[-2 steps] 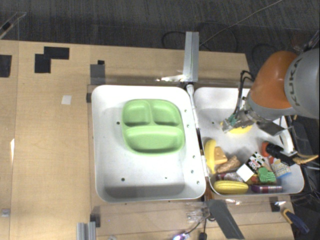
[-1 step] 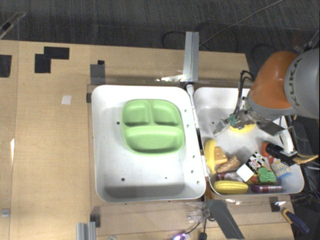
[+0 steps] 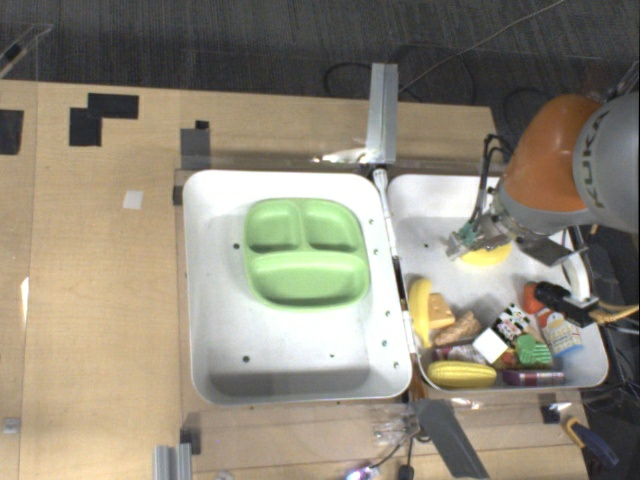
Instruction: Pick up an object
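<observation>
- Reaches in from the right with the gripper (image 3: pixel 476 236) low in the right bin (image 3: pixel 430 200), at its upper middle, just over a round yellow object (image 3: pixel 488 257).
- Looks like a descent onto that yellow object as the thing to pick: sits apart from the rest, with bare bin floor around it, so probably the easiest approach.
- Cannot tell whether the claw is apart, together or clamped on anything; too small and too dark against the wrist to judge.
- Cannot tell either whether the gripper touches the yellow object or only hovers above it; covers the object's upper edge.
- Leaves the crowded pile in the lower part of the same bin alone: a banana (image 3: pixel 420 301), a yellow corn-like piece (image 3: pixel 461 373), a white cube (image 3: pixel 490 346), a green piece (image 3: pixel 533 351) and a small bottle (image 3: pixel 562 336), all touching or overlapping.
- Hard to name several items in that pile; brown and purple bits partly buried under neighbours.
- Holds a green divided plate (image 3: pixel 303 250) in the middle of the left bin (image 3: pixel 215 298), well apart from the gripper.
- Cuts the arm (image 3: pixel 560 163) off at the right edge, so only the orange band and grey wrist are readable.
</observation>
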Robot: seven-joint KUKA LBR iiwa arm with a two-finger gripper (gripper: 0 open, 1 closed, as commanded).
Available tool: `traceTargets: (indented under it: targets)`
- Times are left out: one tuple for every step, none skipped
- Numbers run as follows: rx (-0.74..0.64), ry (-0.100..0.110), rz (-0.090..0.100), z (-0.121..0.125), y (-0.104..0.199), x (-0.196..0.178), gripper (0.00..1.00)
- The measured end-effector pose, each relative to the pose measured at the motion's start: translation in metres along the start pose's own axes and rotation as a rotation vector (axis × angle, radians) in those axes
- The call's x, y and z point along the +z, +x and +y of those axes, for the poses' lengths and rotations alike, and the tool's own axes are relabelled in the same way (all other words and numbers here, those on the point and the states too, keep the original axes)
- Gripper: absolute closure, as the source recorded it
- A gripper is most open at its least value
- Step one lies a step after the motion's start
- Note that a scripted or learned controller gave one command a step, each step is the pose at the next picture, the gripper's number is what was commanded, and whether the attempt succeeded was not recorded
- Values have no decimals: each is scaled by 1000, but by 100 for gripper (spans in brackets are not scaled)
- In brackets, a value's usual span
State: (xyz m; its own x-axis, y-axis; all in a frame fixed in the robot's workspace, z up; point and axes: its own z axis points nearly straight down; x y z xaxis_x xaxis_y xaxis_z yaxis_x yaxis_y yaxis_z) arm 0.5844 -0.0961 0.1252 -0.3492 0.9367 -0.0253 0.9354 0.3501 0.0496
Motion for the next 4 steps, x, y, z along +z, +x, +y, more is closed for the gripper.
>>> traceTargets:
  targets:
    - [0, 0, 0, 0, 0, 0, 0]
    - [258, 39, 16, -33, -26, 34, 0]
    - [225, 43, 16, -88, -2, 28, 0]
    - [56, 33, 17, 0, 1, 34, 0]
